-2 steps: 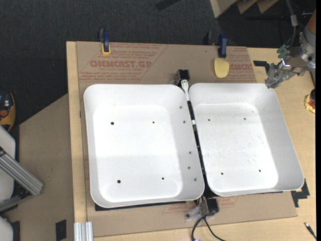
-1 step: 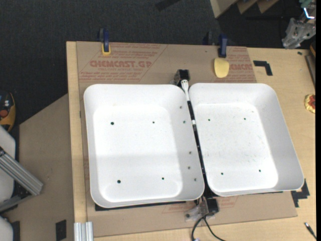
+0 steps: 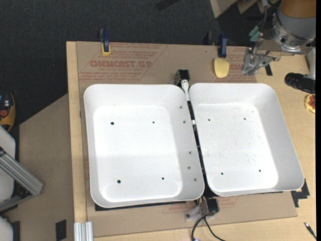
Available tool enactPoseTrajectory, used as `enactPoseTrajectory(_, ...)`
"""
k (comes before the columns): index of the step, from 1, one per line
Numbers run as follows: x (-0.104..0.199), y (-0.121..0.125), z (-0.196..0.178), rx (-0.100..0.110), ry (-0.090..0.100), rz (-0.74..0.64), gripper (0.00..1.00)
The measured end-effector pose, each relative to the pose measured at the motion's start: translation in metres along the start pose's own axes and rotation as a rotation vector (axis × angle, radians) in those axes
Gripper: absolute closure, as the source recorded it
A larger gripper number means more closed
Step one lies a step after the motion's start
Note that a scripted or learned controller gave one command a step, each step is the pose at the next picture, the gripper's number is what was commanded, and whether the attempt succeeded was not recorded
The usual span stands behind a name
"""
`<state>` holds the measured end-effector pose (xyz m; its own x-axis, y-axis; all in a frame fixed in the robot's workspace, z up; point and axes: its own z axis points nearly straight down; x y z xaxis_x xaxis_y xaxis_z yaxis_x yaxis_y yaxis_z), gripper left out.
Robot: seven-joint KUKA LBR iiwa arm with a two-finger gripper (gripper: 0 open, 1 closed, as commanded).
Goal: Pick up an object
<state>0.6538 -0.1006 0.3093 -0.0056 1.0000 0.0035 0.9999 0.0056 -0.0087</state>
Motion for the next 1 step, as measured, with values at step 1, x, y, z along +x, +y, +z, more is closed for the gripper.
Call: enactPoseTrajectory(1, 0.0203, -0.0203, -0.0441, -0.014, -0.004, 0.003, 1.0)
